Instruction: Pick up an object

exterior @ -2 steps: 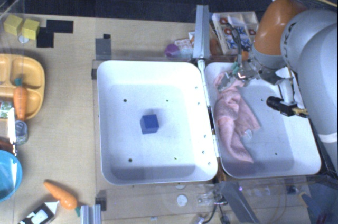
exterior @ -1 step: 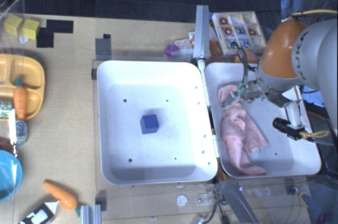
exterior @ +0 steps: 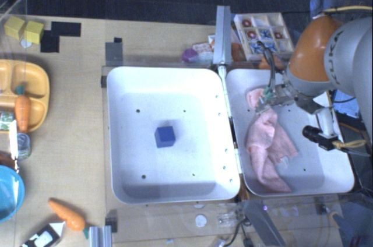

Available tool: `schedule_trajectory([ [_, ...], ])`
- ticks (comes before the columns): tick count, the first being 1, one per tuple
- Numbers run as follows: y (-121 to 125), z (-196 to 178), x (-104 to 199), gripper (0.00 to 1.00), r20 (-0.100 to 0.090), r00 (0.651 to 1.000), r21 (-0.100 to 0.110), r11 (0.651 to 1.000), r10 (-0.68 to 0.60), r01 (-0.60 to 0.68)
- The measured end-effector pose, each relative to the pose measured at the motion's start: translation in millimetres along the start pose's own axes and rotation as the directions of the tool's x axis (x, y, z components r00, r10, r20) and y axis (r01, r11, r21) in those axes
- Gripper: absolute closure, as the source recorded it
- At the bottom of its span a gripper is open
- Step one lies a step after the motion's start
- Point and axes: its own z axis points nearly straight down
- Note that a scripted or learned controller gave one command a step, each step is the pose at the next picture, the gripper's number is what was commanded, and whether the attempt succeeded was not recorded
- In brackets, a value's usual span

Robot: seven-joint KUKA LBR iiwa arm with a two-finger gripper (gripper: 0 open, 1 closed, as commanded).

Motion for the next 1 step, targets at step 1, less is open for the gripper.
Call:
schedule_trajectory([
  [1,53.9,-82.6,13.3,1.00,-0.006,0.959,0.009,0.959,-0.284,0.284],
])
